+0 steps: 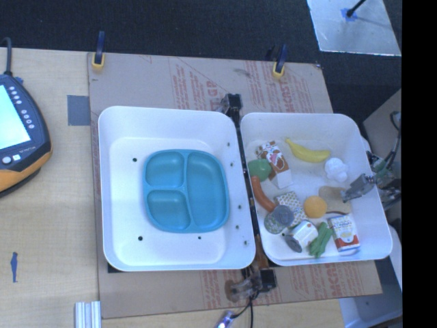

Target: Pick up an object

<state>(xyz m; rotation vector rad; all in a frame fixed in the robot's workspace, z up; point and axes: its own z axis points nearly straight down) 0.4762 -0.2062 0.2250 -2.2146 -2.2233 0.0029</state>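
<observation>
The right bin [355, 125] holds a heap of small items. Among them are a yellow banana [307, 152], a white crumpled piece [334, 169], a small printed carton [275, 161], an orange ball [315, 206], a round grey can [278, 219], a red-and-white juice box [343, 234] and a green toy [321, 241]. My gripper [360, 186] comes in at the bin's right wall, low over a tan flat piece [332, 195], just right of the orange ball. Nothing is visibly held in it.
The left bin [123, 132] carries a blue divided plate [186, 190]. An orange sausage-like toy [261, 194] and a green piece [258, 168] lie by the wall between the bins. A handheld control pad [17, 132] rests on the bench at far left.
</observation>
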